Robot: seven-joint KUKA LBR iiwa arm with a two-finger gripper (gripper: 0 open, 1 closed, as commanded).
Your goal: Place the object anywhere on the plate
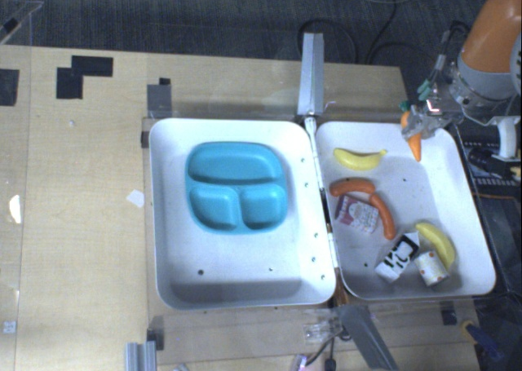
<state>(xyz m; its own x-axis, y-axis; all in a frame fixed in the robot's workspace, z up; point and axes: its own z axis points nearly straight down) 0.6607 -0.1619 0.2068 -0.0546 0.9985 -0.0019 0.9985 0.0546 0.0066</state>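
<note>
A blue plate (237, 185) with three compartments lies in the left white bin (175, 280). My gripper (419, 123) hovers over the far right corner of the right bin (477, 280). It is shut on a small orange carrot-like piece (415, 147), which hangs point-down from the fingers just above the bin's back rim. The plate is well to the left of the gripper, across the divider between the bins.
The right bin holds a yellow banana (360, 158), an orange sausage (364, 196), a red-and-white packet (356, 213), a second banana (436, 243), a black-and-white box (397, 256) and a small white can (430, 267). A metal post (311, 76) stands behind the bins.
</note>
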